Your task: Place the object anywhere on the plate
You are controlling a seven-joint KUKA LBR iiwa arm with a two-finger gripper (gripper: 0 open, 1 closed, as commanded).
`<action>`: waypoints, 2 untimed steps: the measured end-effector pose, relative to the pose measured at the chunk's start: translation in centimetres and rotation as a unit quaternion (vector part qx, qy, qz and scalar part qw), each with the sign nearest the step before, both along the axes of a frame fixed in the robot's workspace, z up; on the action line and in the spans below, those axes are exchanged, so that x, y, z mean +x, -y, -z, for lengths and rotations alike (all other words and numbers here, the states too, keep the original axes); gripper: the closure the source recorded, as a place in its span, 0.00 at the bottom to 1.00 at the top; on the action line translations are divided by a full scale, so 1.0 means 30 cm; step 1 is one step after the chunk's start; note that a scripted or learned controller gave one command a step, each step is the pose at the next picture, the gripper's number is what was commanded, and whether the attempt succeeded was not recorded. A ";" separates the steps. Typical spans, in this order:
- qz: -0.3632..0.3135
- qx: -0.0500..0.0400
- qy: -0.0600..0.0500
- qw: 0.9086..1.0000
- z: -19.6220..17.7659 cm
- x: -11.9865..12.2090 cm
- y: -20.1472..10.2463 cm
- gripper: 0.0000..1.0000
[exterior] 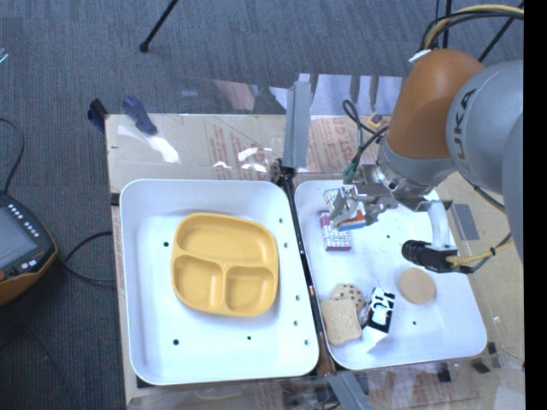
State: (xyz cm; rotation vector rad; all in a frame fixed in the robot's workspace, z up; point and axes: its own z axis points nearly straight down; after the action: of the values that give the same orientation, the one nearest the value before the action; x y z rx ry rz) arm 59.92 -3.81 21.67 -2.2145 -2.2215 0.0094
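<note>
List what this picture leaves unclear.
- Gripper: too small and cluttered in the camera view to tell whether its fingers are open or shut.
- Pink packet: its top is hidden by the gripper; contact unclear.
- Black-and-white item: too small to identify.

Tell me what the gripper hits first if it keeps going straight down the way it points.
Probably the small pink-and-white packet lying right beneath the gripper in the right bin; depth is hard to judge from this slanted view.
</note>
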 end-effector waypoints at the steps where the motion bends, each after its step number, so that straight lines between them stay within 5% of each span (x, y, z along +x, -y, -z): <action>1: 0.000 0.001 -0.003 1.000 0.103 -0.133 -0.205 1.00; 2: -0.001 0.000 -0.001 1.000 0.115 -0.058 -0.493 1.00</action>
State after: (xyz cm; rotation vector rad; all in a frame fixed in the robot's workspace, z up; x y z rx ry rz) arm 58.18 10.98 18.23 -2.2114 -2.2211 0.0120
